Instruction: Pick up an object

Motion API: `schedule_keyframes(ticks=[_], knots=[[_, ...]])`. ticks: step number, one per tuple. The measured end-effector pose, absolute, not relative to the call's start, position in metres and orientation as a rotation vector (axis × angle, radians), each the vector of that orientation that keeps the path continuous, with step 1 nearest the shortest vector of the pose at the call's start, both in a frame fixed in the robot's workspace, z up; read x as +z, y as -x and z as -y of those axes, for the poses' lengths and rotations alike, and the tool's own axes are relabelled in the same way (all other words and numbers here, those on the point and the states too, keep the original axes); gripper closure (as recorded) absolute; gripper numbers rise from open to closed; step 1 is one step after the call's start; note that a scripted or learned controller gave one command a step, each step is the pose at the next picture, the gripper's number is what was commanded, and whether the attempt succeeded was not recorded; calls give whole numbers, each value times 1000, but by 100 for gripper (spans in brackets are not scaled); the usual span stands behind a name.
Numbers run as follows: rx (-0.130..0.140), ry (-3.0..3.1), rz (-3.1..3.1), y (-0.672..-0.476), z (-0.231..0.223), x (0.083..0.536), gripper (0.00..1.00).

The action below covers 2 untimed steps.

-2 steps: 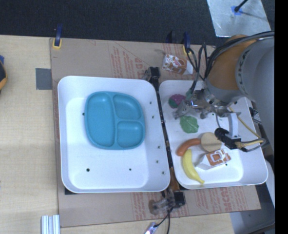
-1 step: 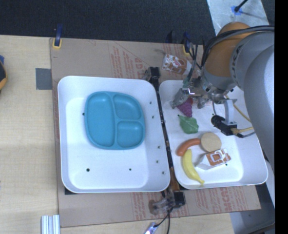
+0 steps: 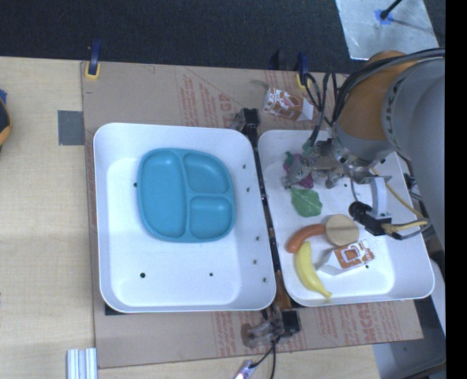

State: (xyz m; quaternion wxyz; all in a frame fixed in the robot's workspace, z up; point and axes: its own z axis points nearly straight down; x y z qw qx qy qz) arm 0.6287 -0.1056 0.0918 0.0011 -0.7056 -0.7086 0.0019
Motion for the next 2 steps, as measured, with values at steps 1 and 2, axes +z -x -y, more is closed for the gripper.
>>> schedule_keyframes(ticks=[1,2], knots=[[2,2216,2224,-652,104,92,0],[6,2216,2225,-566,135,94,0]])
